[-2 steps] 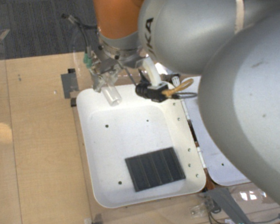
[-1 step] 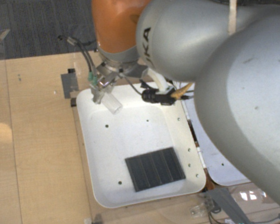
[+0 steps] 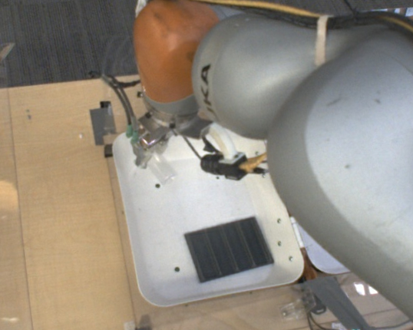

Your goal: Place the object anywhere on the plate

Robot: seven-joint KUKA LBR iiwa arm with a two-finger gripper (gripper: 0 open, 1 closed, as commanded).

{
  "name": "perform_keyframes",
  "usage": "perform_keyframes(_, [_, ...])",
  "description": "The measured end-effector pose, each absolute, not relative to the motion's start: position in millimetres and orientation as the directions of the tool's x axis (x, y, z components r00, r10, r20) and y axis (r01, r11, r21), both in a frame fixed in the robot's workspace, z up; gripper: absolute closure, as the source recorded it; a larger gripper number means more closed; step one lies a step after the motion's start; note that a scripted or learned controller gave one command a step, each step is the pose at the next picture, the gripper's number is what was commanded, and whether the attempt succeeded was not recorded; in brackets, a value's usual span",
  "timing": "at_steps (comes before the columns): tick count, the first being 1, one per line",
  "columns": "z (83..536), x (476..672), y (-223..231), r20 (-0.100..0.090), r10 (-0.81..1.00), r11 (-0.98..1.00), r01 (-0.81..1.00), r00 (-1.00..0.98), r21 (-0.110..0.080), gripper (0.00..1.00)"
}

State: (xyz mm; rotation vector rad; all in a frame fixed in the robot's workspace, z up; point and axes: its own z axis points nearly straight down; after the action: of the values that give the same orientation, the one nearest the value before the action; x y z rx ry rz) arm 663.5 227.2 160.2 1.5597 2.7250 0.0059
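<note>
Nearest the camera, at the 6 o'clock end of the left bin (image 3: pixel 146 232), lies the dark ribbed plate (image 3: pixel 228 248). It sits flat on the white floor, just inside the bin's near wall and towards its 3 o'clock side. I take this for the target. Between it and me the bin floor is bare.

My gripper (image 3: pixel 148 155) hangs over the far end of the bin, near its 11 o'clock corner and low to the floor, with the orange band (image 3: pixel 164 46) of my wrist above it. From there the plate is at about 5 o'clock, well apart from me. My own arm (image 3: pixel 343 146) covers everything on the 3 o'clock side.

I cannot tell whether my jaws are wide or narrow, because they blur into the white floor. I cannot tell where the object is either; if I have it, it is hidden under my wrist or too pale to pick out.

To do this step well, I judge that I should first make sure of the grasp. Then I should rise enough to clear the floor and travel towards 5 o'clock until I am over the middle of the plate, not its edge. There I should come down close before letting go, so that nothing bounces off the ribs onto the white floor.
</note>
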Motion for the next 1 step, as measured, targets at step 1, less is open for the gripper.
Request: perform_keyframes(1, [145.7, 602.9, 186.4, -0.002, 0.541, 0.841, 0.541, -0.841, 0.005, 1.0])
